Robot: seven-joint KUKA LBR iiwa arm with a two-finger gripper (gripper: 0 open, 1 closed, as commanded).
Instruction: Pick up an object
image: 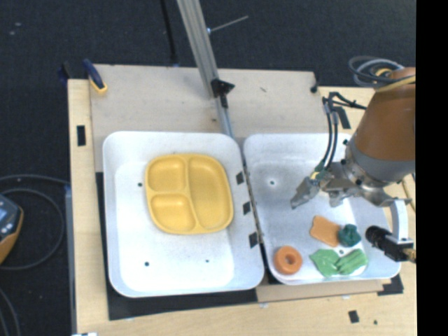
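Observation:
Several small objects lie in the right bin (280,163), at its front right. These are an orange wedge (323,229), a dark green round piece (348,235), a light green leafy piece (339,262) and an orange ring (287,259). My gripper (313,200) hangs over the middle of this bin, just behind and to the left of the orange wedge. It is open, its fingers are spread, and nothing is between them. The arm's orange band (388,121) fills the right side above it.
A yellow divided plate (189,192) lies in the left bin (119,257). A slanted metal pole (199,40) rises from the back of the bench, between the bins. Bare floor shows in the right bin's rear left part.

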